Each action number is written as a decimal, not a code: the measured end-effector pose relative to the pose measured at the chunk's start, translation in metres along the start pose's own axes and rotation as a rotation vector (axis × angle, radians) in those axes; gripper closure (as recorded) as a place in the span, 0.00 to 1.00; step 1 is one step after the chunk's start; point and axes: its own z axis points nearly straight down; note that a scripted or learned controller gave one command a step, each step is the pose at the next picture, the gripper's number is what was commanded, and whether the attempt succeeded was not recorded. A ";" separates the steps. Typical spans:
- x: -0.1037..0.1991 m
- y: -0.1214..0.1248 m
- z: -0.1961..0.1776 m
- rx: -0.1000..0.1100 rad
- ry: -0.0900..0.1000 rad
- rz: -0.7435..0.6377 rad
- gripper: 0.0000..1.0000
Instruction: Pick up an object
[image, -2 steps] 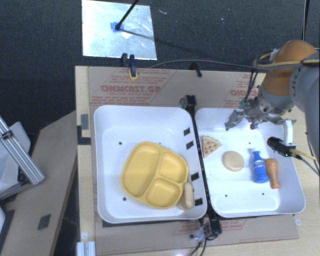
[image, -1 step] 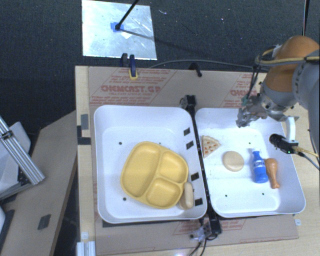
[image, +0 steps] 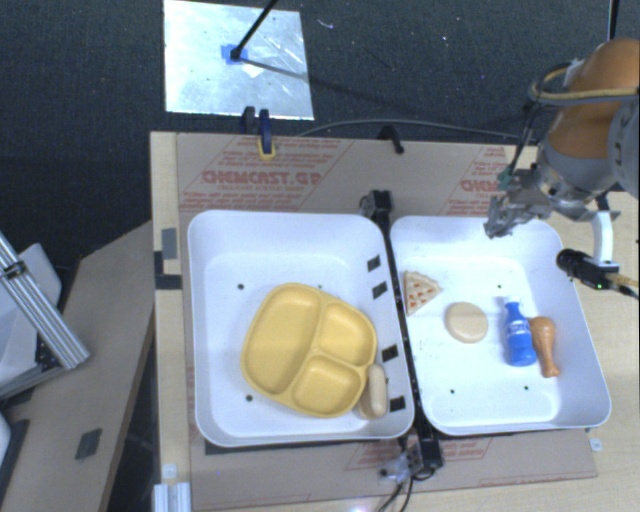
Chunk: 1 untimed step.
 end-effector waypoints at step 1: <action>0.000 0.002 -0.055 -0.001 -0.001 -0.001 1.00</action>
